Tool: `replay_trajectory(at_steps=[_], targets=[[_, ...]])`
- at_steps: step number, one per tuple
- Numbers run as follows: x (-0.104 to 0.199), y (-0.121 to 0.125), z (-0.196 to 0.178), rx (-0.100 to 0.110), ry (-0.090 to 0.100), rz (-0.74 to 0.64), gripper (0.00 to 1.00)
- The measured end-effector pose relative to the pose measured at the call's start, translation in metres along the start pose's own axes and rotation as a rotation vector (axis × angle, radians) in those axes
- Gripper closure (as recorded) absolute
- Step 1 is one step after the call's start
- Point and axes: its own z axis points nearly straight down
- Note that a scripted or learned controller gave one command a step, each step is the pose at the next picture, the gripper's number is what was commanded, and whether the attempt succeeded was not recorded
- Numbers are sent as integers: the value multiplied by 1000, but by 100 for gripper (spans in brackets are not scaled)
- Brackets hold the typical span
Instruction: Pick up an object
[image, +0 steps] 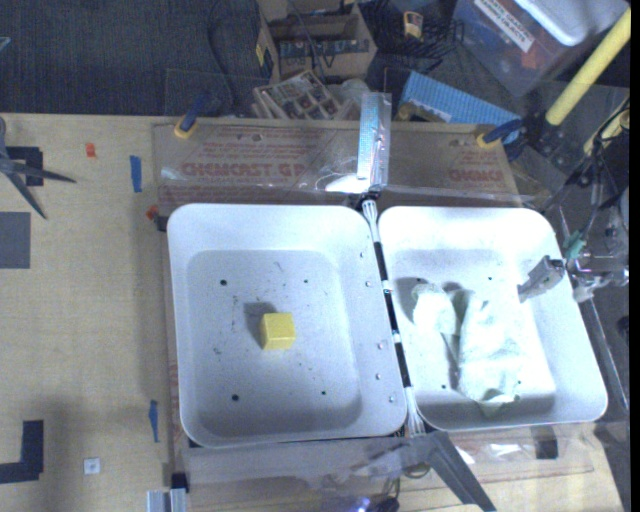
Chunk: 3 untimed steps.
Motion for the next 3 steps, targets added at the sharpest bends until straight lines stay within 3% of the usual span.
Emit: replay_trajectory(at_steps=[1, 3], targets=[[-42, -41, -72, -2, -2, 46, 0], [-42, -41, -72, -2, -2, 46, 0]])
